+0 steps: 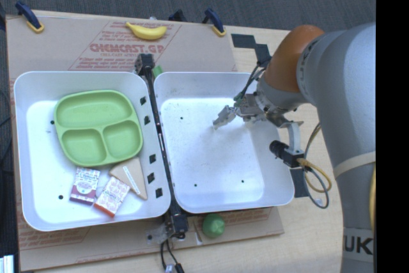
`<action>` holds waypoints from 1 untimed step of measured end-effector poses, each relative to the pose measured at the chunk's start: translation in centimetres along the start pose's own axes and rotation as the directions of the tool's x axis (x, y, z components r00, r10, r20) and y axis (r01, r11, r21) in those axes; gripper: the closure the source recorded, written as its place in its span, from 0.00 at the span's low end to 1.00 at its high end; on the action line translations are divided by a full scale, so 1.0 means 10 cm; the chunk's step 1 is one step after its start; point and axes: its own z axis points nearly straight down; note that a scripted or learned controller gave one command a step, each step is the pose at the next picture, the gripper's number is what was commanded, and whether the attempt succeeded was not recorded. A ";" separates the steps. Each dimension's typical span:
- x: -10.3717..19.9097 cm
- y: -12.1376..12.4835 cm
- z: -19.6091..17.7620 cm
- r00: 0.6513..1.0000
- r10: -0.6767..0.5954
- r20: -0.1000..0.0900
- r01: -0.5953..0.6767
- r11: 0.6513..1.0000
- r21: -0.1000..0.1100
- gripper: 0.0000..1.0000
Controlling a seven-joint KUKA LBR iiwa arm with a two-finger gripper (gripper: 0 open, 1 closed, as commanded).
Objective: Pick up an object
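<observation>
Hovering over the right bin [192,198], the gripper [225,117] looks slightly parted with nothing between its fingers, though blur makes that uncertain. Tray [98,126] and packets [112,195] lie in the left bin [25,156]; closing here would grasp nothing.

Glossy white plastic bins [211,198], matt green plastic tray [97,126], brown cardboard sheet [96,48].

Arm [332,67] in from right, wrist bent down, gripper [223,117] low, prob. empty
</observation>
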 end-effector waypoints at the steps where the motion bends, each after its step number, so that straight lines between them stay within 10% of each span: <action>1: 0.00 0.08 -0.10 1.000 0.000 -0.001 0.000 1.000 -0.002 0.00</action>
